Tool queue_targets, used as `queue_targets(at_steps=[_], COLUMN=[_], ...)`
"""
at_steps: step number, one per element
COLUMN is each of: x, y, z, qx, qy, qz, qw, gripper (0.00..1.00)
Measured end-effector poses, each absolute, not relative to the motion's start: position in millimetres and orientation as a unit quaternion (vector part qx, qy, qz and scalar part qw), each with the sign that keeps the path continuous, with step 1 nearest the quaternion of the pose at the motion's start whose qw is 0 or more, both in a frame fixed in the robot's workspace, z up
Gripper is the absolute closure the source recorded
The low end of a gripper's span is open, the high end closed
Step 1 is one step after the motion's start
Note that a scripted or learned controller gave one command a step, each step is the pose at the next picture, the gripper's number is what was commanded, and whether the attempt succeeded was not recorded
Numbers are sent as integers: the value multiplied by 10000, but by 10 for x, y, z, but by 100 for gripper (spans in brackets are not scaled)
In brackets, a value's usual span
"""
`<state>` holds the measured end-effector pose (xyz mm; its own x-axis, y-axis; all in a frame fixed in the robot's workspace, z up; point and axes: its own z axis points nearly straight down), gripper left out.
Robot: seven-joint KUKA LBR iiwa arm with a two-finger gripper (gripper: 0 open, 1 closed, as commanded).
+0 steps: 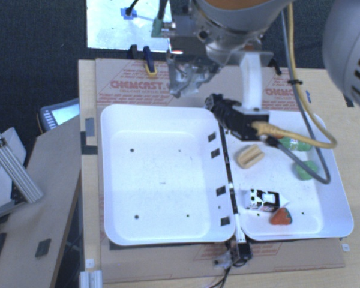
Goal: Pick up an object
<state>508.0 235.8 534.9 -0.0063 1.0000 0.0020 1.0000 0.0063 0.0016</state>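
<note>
Several small objects lie in the right bin (333, 212). A tan ridged block (250, 156) sits near the divider, and a green piece (305, 170) lies to its right. Toward the front are a black-and-white item (263, 200) and a red-orange piece (281, 216). My gripper (186, 81) hangs high over the cardboard just beyond the far rim of the left bin (162, 179), well apart from all these objects. Nothing shows in it.
A black fitting (237, 122) with a yellow cable (300, 141) and a grey cable hangs over the back of the right bin. Blue and yellow clamps (149, 62) stand at the bench's far edge. A tablet (57, 116) lies to the left.
</note>
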Motion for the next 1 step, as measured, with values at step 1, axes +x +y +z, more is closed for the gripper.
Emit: queue_targets(at_steps=[1], x=[5159], y=[2343], z=[5350], qx=[-7065], qy=[-7077], qz=[-11], qw=[-3], gripper=[100])
